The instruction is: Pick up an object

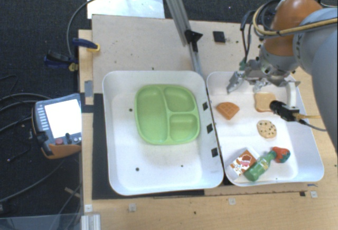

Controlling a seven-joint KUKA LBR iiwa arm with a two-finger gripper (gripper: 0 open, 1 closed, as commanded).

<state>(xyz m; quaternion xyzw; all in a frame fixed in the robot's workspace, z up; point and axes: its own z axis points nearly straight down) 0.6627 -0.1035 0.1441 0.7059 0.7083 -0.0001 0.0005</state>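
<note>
One gripper (248, 80) | jaws spread, nothing held | waffle (228, 110) just below | advise descending straight, centring before closing.

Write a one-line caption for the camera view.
Gripper open above toast in the right bin; green plate in the left bin.

Grey arm (319, 44), orange band (296, 15), looped cables, metal pincer (261, 84).

Gripper (260, 85) hovers over the right bin (311, 168), fingers (234, 82) spread above toast (263, 101) and waffle (228, 110).
</note>
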